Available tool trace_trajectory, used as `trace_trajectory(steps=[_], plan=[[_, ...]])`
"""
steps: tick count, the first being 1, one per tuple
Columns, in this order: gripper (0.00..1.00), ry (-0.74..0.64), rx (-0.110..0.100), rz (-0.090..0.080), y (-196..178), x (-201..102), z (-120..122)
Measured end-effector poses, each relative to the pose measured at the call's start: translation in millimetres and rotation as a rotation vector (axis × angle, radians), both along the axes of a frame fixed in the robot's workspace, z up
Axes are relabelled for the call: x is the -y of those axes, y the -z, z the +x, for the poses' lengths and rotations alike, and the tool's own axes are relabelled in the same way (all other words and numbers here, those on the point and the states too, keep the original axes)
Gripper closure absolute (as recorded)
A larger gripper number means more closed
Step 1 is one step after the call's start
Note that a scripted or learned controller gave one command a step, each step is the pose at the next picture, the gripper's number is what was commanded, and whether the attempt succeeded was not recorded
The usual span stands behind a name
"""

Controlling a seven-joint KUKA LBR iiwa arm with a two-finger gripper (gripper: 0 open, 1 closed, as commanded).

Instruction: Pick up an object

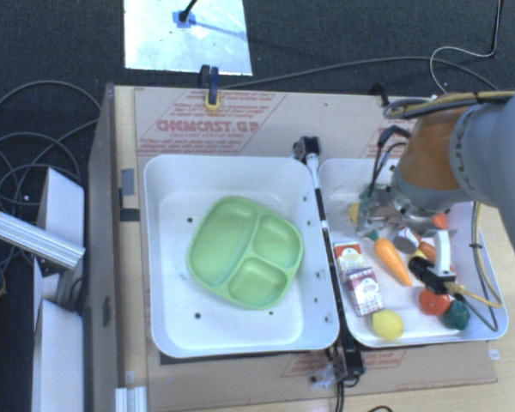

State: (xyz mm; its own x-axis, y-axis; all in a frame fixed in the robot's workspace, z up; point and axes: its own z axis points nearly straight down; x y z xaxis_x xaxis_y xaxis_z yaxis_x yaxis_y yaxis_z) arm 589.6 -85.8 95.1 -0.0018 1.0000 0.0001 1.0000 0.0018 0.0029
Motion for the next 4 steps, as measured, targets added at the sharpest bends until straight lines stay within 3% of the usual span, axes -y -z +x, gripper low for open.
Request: trace_trajectory(steps=[1,2,3,4], plan=[[0.00,0.000,0.000,0.000,0.1,0.0,-0.1],[0.00,0.011,-0.063,0.015,16.2,44.2,67.7],[1.00,0.010,-0.069,0.011,6.8,47.0,66.1],[1.00,-0.003,0.001,0.001,-90.7,-23.9,24.4]])
